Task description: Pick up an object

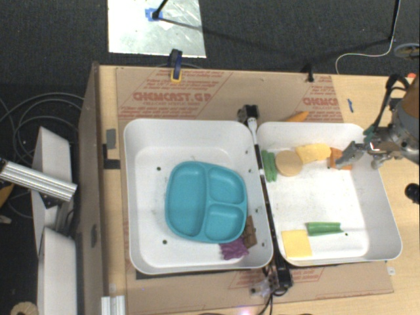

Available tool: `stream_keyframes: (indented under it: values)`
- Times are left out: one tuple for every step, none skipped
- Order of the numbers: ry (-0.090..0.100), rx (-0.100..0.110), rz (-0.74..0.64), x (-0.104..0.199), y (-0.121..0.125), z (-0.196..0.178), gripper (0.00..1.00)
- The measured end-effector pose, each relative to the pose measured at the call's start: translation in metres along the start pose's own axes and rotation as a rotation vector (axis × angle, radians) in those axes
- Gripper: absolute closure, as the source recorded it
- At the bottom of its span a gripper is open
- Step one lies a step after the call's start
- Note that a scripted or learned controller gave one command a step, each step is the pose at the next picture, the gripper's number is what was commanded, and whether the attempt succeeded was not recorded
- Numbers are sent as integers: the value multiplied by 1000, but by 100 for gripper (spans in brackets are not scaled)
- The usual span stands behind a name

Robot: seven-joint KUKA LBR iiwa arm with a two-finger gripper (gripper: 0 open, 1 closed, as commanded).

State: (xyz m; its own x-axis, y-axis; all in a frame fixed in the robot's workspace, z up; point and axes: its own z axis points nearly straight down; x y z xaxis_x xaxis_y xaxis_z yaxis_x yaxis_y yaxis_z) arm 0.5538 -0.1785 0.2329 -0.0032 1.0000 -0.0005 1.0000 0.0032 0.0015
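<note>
Two white bins are seen side by side on the table (164, 90). In the left bin (141, 176) a teal divided plate (205, 202) is laid, with a purple item (231, 249) and a brown piece (250, 233) at its lower right edge. In the right bin (374, 195) the candidates for picking are scattered: a green strip (269, 165) along the left wall, a round tan disc (289, 163), a yellow lump (313, 153), an orange piece (336, 157), a green pod-like item (323, 228) and a yellow block (296, 243). The claw (354, 151) is held at the upper right part of this bin; whether it is spread or closed cannot be told, and nothing is seen between its tips. The orange piece is judged nearest, lying just to the claw's left and nearly touching it. The green pod-like item is laid with its long axis across the bin, well apart from the claw, toward the near wall.
</note>
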Motion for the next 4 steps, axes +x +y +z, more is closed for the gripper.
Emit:
stream_keyframes:
  values:
    - [-2, -1, -3, -29, 62, 44, 0]
    - [0, 1, -4, -27, 80, 136, 0]
    - [-6, -14, -4, -13, 119, 143, 0]
    - [-5, -10, -5, -13, 118, 134, 100]
